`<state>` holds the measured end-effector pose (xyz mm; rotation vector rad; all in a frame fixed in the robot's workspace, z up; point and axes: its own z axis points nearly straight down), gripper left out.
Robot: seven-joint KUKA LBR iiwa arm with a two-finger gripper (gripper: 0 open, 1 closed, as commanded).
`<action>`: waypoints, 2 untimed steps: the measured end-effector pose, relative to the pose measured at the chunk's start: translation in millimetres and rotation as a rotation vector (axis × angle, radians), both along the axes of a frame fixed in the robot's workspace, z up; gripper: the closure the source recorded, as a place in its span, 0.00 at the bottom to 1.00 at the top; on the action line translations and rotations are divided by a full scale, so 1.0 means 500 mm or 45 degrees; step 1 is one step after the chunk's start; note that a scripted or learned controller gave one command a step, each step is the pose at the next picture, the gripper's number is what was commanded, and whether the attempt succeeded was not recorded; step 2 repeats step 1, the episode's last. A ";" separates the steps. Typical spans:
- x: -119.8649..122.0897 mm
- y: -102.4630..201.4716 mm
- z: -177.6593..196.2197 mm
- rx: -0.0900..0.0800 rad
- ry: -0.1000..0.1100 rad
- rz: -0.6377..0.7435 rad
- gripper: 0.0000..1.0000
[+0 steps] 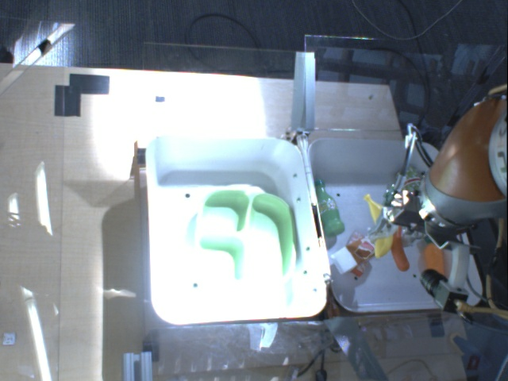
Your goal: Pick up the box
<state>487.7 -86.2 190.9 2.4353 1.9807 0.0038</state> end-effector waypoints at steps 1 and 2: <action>0.003 0.054 0.085 -0.001 -0.006 0.140 1.00; 0.003 0.054 0.085 -0.001 -0.006 0.140 1.00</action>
